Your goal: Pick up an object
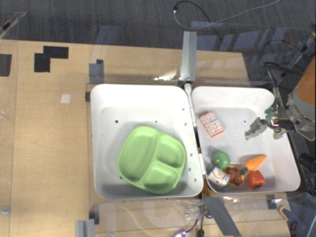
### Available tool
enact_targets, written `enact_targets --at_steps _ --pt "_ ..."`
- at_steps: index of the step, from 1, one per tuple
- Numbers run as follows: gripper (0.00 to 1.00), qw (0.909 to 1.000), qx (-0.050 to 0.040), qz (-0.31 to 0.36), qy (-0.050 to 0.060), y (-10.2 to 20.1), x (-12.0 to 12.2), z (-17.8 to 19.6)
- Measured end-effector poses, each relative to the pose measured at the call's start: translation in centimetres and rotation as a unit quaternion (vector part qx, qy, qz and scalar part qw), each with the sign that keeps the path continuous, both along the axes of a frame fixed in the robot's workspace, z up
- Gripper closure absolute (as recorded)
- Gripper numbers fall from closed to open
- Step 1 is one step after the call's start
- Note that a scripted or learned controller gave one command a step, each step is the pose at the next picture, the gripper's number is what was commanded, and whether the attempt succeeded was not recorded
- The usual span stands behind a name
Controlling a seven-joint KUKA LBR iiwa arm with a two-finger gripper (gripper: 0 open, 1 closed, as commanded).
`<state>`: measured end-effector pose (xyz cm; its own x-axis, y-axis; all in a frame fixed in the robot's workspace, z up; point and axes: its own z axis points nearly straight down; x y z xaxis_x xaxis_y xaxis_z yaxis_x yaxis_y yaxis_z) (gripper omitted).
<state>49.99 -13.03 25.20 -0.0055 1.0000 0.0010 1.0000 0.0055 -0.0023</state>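
Reaching in from the right edge of the frame, the grey arm (pixel 303 100) with its orange band holds its gripper (pixel 257 127) low over the right bin (pixel 237 95), in that bin's right-centre area. Whether it is parted or closed cannot be told, since the tip shows just as a small pale shape against the white floor, and nothing can be seen held in it. It sits apart from every object in the bin. A small box with a red and white pattern (pixel 211 124) lies flat to the left of the gripper, in the upper left part of the bin, near the divider between the two bins. Lower down, toward the bottom edge of the bin, a cluster of toy food gathers: a green round fruit (pixel 221 158) at the left of the group, a small can or jar lying tilted (pixel 218 177) just below it, a dark mixed item (pixel 236 174) beside that, an orange carrot (pixel 255 162) lying at a slant to the right, and a red piece (pixel 256 179) just below the carrot. Several of these touch or nearly touch one another. The left bin (pixel 106 105) holds a green divided plate (pixel 151 159) with three compartments, resting in its lower middle, slightly tilted toward the bottom right corner.
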Motion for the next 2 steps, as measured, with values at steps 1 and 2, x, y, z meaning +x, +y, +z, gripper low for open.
enact_targets --at_steps 1,2 --pt "0.0 0.9996 -0.0002 -0.029 0.0 8.3 -1.3 -7.0" --pt "0.0 0.9864 0.0014 -0.164 -0.004 3.2 -1.0 -16.3"
